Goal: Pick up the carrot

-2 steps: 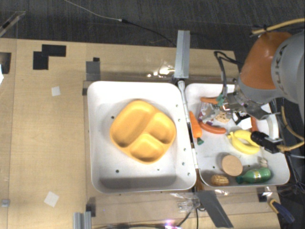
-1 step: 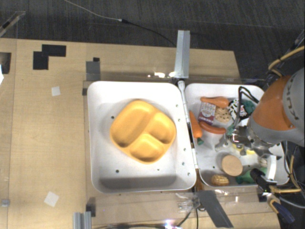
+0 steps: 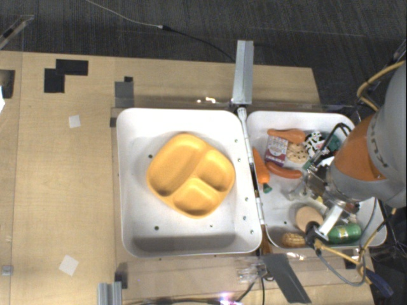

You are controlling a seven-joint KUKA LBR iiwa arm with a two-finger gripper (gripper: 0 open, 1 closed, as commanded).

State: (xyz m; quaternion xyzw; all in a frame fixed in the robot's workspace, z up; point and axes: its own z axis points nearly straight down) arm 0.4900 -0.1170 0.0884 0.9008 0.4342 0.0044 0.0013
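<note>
Grey and orange-banded, the robot arm [image 3: 375, 151] reaches in from the right over the right-hand shallow white bin [image 3: 280, 121]. Its gripper [image 3: 310, 178] hangs low over the middle of that bin, and whether it is spread or closed, or has anything in it, cannot be told from this angle. Just left of the gripper lies a flat packet with a red-and-white label [image 3: 283, 151], resting across an orange-red sausage-shaped toy [image 3: 287, 134]. Beside the packet's right end sits a small black-and-white patterned object [image 3: 313, 142]. Further left, the slim orange carrot with a green tip [image 3: 260, 169] lies along the bin's left wall, green end toward the front. Below the gripper are a round tan disc [image 3: 308, 216], a green bottle-like item [image 3: 344, 234] and a brown peanut-shaped piece [image 3: 293, 239] near the front wall. In the left-hand white bin [image 3: 133, 189] rests a yellow divided plastic plate [image 3: 191, 173]. Both bins sit on the pale wooden surface [image 3: 57, 189].
</note>
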